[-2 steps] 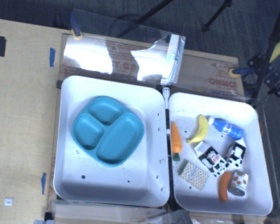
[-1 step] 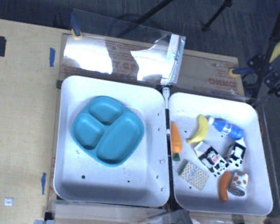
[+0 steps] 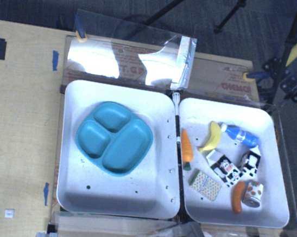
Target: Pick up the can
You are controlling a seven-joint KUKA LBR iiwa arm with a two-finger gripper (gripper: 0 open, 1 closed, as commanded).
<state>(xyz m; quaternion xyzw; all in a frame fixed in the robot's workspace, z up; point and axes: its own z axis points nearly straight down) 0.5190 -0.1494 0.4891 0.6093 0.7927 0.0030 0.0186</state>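
Can (image 3: 253,193): lies on its side, right bin (image 3: 282,161), near corner, just beside sausage (image 3: 237,196). Not yet picked up; whole lift remains. Claw state: cannot tell.

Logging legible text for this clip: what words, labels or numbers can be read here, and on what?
Nothing reads cleanly.
Cardboard behind the bins: red print, blurred and seemingly upside down, unreadable.
Can: patterned label, too small to read.
Blue bottle: no readable label.
Black-and-white items: print too small to read.
Blue plate: no text.
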